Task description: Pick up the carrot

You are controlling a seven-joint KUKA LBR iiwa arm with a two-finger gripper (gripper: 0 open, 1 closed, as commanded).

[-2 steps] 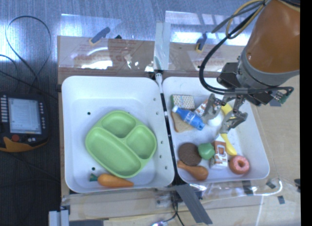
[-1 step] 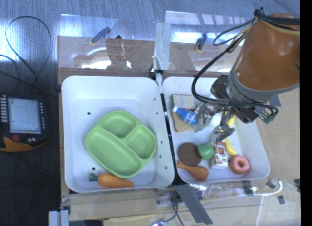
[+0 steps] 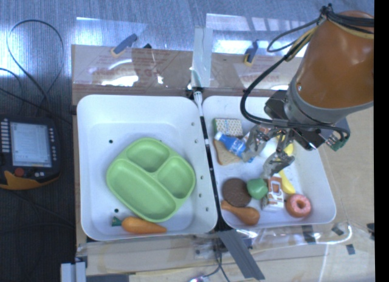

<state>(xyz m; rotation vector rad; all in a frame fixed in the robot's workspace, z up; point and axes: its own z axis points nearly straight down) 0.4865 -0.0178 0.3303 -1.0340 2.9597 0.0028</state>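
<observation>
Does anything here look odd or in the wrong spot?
Yes: the orange carrot lies in the left white bin, against the green divided plate rather than on it, while the gripper hangs over the right white bin among the other toy foods.

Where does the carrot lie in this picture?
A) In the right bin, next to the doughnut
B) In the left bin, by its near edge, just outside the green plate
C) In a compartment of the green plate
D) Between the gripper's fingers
B: the carrot lies on the floor of the left bin along its near edge, below the green plate, while the gripper is over the right bin.
</observation>
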